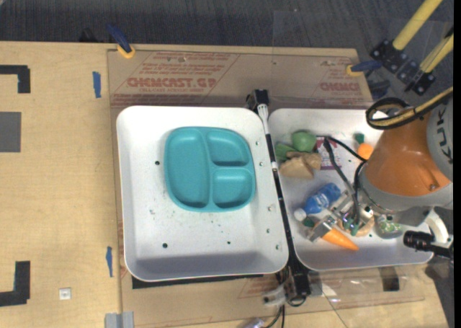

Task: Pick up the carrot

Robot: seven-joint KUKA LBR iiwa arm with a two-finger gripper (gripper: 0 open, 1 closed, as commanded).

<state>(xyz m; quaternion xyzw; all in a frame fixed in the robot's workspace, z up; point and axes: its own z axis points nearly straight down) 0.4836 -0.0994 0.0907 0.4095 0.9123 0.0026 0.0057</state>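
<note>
One gripper (333,224) hovering low in right bin (374,251), fingers resting against carrot (341,238); grip state impossible to tell.

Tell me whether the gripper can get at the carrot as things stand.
Probably yes. The gripper is low in the right bin, right over the carrot, whose orange tip juts out bare toward the near wall. A blue object sits close by but not on top.
</note>
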